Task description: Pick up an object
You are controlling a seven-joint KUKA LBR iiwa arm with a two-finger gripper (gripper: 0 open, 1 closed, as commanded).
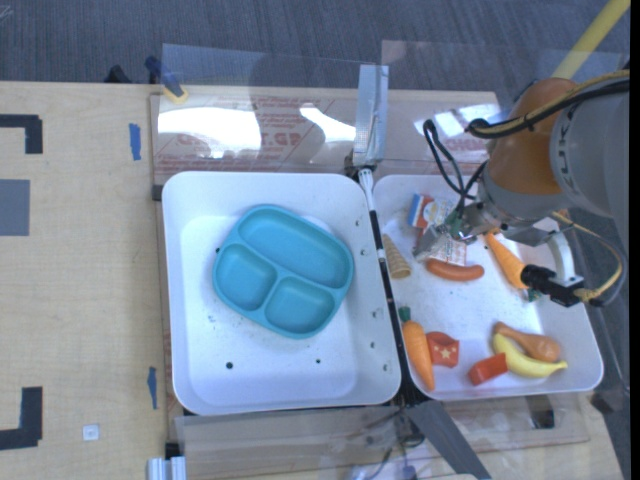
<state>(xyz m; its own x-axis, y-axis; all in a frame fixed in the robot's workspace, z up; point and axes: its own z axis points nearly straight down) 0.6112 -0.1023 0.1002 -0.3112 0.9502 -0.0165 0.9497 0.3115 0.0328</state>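
The gripper (440, 236) hangs low over the right bin (585, 363), near its far left corner; whether it is spread or closed cannot be told; a red sausage (455, 269) lies just in front of it on the bin floor, apart; a blue divided plate (285, 271) sits in the left bin (190, 368).

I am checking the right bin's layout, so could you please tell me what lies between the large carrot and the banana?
In the camera view, between the large carrot and the banana lie a small red block and a red pepper-like piece, on the right bin floor.
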